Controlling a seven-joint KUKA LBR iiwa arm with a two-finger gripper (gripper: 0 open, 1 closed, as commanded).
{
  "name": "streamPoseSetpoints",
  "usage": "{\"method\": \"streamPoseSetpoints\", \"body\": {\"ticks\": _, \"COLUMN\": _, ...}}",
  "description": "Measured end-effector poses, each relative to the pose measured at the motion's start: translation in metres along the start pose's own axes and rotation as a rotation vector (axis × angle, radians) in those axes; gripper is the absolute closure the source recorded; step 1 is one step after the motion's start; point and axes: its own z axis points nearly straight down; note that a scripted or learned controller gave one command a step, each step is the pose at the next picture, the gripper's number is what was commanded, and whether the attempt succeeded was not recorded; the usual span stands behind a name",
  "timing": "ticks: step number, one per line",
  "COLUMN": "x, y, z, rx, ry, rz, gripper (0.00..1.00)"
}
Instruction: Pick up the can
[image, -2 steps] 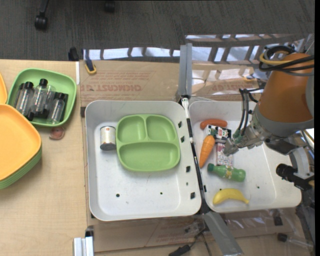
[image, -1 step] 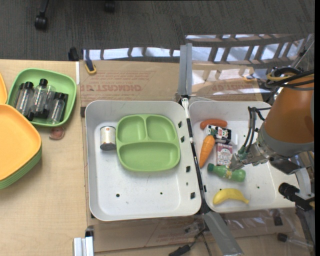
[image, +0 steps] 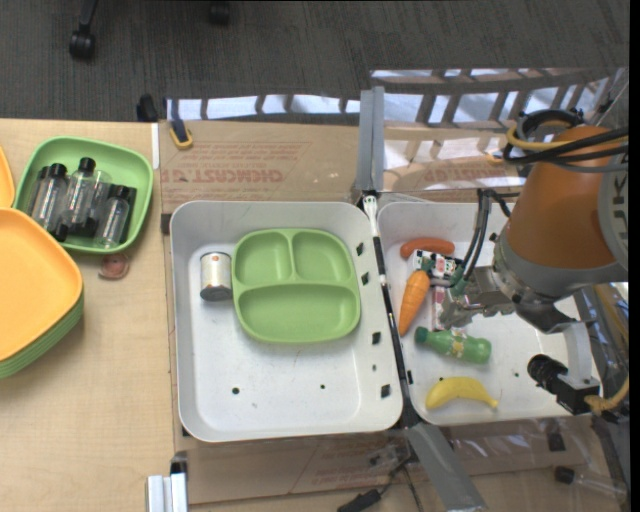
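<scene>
The can (image: 215, 275) is seen lying on its side in the left bin (image: 290, 400), tucked just beside the left edge of the green divided plate (image: 297, 284), well apart from the fingers and across the divider from them. The gripper (image: 455, 305) is found over the right bin (image: 520, 385) instead, poised above the green bottle (image: 455, 345), with the carrot (image: 412, 299) just to the can's side of the fingers and a red sausage-like toy (image: 428, 247) a little beyond them. A banana (image: 461, 393) is spotted nearer the front rim. Nothing is seen held between the fingers, and whether they are spread or closed cannot be told, as they are blurred into the clutter beneath. The task is judged to be at its opening step: the reach has not yet been made. A sweep over the divider and past the plate would be called for, then a descent onto the can, with the plate's rim crowding one side. The arm's upper body is cut off at the frame edge, and the can's label is too small to be read.
</scene>
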Motion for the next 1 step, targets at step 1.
{"method": "streamPoseSetpoints", "body": {"ticks": 1, "x": -0.0428, "y": 0.0185, "z": 0.0323, "rx": 0.003, "ry": 0.000, "rz": 0.292, "gripper": 1.00}}
